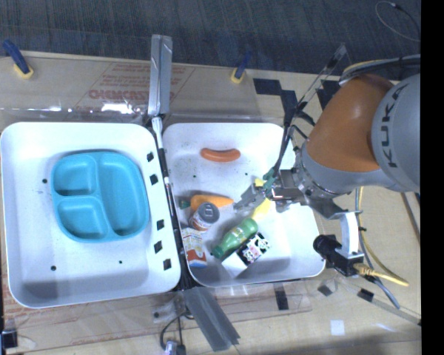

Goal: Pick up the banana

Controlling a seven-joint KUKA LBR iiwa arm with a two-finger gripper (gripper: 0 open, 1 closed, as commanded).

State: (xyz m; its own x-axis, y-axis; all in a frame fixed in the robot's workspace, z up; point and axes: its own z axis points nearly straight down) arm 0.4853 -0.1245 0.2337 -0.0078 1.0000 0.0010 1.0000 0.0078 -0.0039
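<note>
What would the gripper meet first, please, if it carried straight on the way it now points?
The gripper points left and slightly down across the right bin. The green bottle lies just below that line; more likely it first meets the orange object beside the round-capped container. Heights are unclear from above.

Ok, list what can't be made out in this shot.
- Banana: just a yellow sliver shows; the gripper and wrist cover the rest.
- Gripper fingers: too blurred to tell open from shut.
- Green bottle: label too small to read.
- Small black-and-white object: too small to identify, partly under the bottle.
</note>
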